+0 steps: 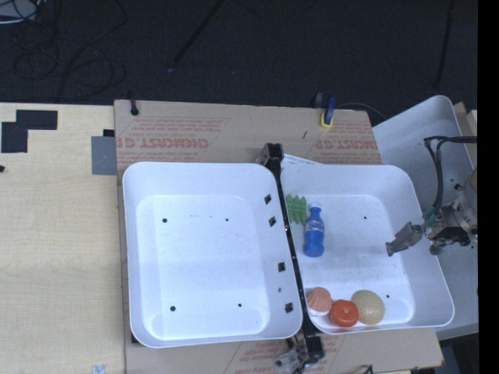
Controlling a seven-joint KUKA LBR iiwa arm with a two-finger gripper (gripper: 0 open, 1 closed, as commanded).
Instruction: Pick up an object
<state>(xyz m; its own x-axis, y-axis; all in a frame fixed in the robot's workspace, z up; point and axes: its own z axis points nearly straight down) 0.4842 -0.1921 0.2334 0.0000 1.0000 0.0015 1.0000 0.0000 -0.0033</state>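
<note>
Two shallow white bins sit side by side on a sheet of printed cardboard (234,135) laid over the pale wooden counter (54,232). A black clamped divider (284,240) runs between them, and every place below is given relative to it.

The left bin (132,209) lies directly left of the divider, its floor showing just a few small dark dots. The right bin (405,185) lies directly right of it and carries all the loose objects.

A blue plastic bottle (313,231) lies just right of the divider, about halfway along its length, its cap pointing toward the far rim. A small green ridged toy (296,208) sits between the bottle and the divider, slightly farther back, close to the bottle or touching it.

At the divider's near end, three rounded objects sit in a row in the right bin's near corner. A pale pink one (318,298) is nearest the divider. A red tomato-like one (344,312) is just beside it. A tan ball (368,306) is farthest out and touches the red one.

The gripper (405,238) hovers well to the right of the divider, over the right bin's outer side, far from the bottle and the corner group. One dark finger reaches toward the divider. Nothing shows between the fingers, and whether they are spread or closed cannot be told.
</note>
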